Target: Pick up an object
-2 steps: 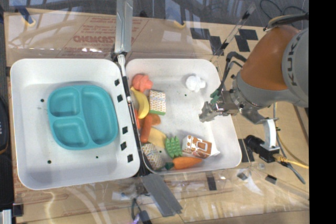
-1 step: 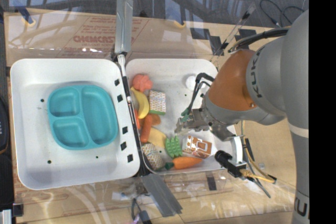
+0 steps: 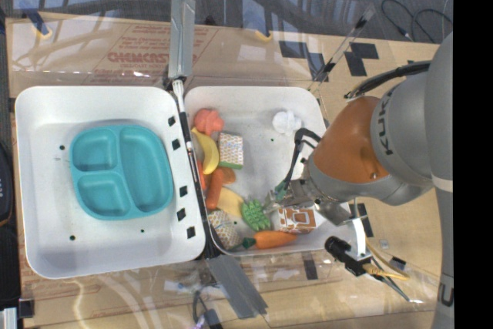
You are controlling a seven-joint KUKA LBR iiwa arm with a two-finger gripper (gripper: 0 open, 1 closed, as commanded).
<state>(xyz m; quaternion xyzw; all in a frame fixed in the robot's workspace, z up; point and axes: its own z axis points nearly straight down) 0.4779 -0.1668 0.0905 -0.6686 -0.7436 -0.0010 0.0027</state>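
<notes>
Lying along the near rim of the right bin (image 3: 254,96), an orange toy carrot (image 3: 273,240) with a green top points toward the bin's left corner. Just behind it a small brown-and-white printed box (image 3: 296,220) sits under the gripper (image 3: 286,200), whose tip hangs close above the box and a green leafy toy (image 3: 256,214); whether the jaws are apart or together cannot be told, and nothing is seen between them. Left of the green toy lie a patterned pouch (image 3: 222,225) and a pale yellow piece (image 3: 230,201). Farther back, an orange piece (image 3: 215,186), a yellow banana (image 3: 205,152) and a checkered packet (image 3: 230,150) crowd the bin's left wall, with a salmon-pink toy (image 3: 207,121) behind them. A white crumpled lump (image 3: 285,120) rests apart near the far right. The left bin (image 3: 38,166) holds a teal divided tray (image 3: 121,170) with three compartments.
</notes>
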